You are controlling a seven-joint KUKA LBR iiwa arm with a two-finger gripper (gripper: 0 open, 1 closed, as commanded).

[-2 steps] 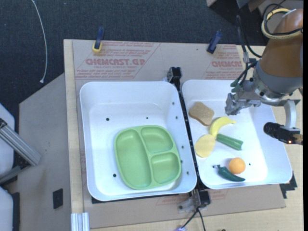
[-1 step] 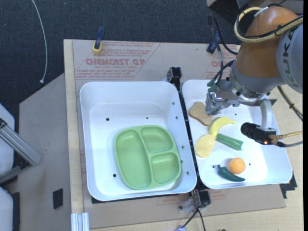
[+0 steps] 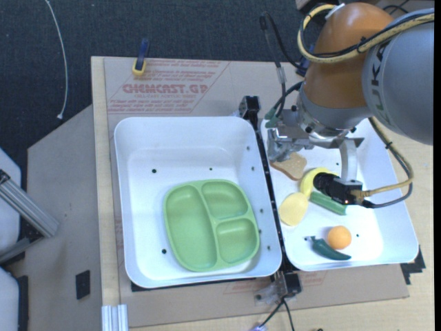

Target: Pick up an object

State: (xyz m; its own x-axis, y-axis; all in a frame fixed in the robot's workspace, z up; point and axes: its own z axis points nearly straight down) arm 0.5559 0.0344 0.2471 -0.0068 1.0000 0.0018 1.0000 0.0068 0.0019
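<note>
Green divided plate [image 3: 210,223] sits up front, lying flat in the left bin [image 3: 131,185] toward its front right corner. All the small stuff is next door in the right bin [image 3: 386,243]. At the front there's a dark green pepper-looking toy [image 3: 331,251] with an orange ball [image 3: 338,237] touching it just behind. Further back a pale yellow lemon-ish thing [image 3: 293,209] sits against the left wall, with a green bar [image 3: 324,201] just to its right and a brighter yellow piece [image 3: 311,180] behind that. A slice of toast [image 3: 290,165] lies near the back left corner, and the gripper [image 3: 286,140] is right over its far edge, with the arm [image 3: 358,61] looming above. Honestly can't tell if the gripper is open or closed, or whether it's touching the toast
</note>
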